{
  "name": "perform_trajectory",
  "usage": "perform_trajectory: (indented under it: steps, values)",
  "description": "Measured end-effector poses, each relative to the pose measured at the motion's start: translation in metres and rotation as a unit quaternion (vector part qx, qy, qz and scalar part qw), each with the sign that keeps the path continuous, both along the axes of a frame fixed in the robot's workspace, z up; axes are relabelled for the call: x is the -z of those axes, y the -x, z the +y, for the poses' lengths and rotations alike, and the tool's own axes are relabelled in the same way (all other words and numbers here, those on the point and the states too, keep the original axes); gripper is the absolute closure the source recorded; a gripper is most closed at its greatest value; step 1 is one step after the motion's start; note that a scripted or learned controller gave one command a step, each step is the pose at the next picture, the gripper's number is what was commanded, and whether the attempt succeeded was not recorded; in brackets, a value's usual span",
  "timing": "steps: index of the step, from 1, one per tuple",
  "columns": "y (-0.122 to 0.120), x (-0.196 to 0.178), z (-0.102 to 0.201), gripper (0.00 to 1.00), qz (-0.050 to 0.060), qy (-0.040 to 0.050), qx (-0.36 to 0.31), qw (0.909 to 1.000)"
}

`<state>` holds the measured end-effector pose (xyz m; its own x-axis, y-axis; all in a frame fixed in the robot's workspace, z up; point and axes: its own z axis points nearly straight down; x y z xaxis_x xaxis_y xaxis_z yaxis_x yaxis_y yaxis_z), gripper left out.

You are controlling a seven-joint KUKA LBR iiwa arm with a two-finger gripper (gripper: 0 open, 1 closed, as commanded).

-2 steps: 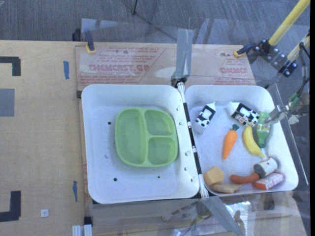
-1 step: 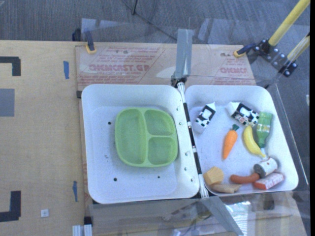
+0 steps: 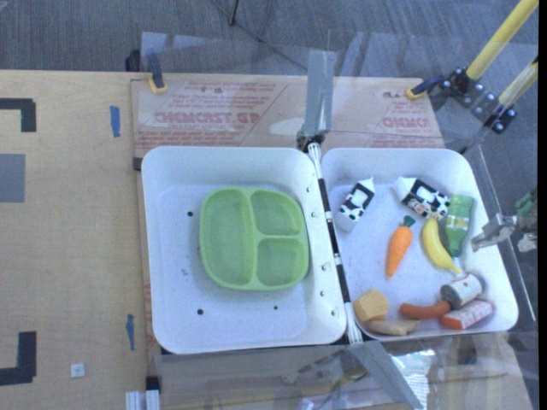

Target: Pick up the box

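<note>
Front rim, right bin (image 3: 427, 332): an orange-tan chunk (image 3: 371, 304) with a paler tan piece (image 3: 394, 325) touching it, both near the divider.
Front right corner: a red sausage (image 3: 422, 310) lies crosswise; a small white can (image 3: 462, 289) lies tipped at its right end, and a red-and-white box (image 3: 468, 316) lies flat just in front of the can.
Middle of right bin: a carrot (image 3: 398, 248), leaf end pointing away, and a banana (image 3: 438, 246) just beside it on the right, apart from it.
Gripper (image 3: 500, 231): over the right rim of the right bin, just right of the banana, nothing visibly held; apart or together, I cannot tell from here.
Green box (image 3: 459, 216): lying by the right wall, just beside the banana's far end and close to the gripper.
Far part of right bin: a black-and-white carton (image 3: 355, 203) stands by the divider; a second black-and-white carton (image 3: 425, 199) lies just left of the green box.
Which box is meant: cannot tell; all four are in the right bin.
Left bin (image 3: 171, 314): a green divided plate (image 3: 254, 237) sits flat at the middle.
Behind the bins: a cardboard sheet (image 3: 214, 114) with red print.
</note>
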<state>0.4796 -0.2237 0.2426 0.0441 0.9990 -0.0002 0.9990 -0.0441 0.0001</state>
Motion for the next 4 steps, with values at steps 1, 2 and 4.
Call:
perform_trajectory:
  steps: [1,2,4]
  values:
    - [-0.001,-0.010,-0.001,1.00,-0.002,0.0010,0.001,1.0000]
    - [-0.119,0.019,0.011,1.00,-0.001,0.0008,0.158,0.9874]
    - [-0.186,-0.105,0.011,1.00,-0.001,0.0006,0.285,0.9586]
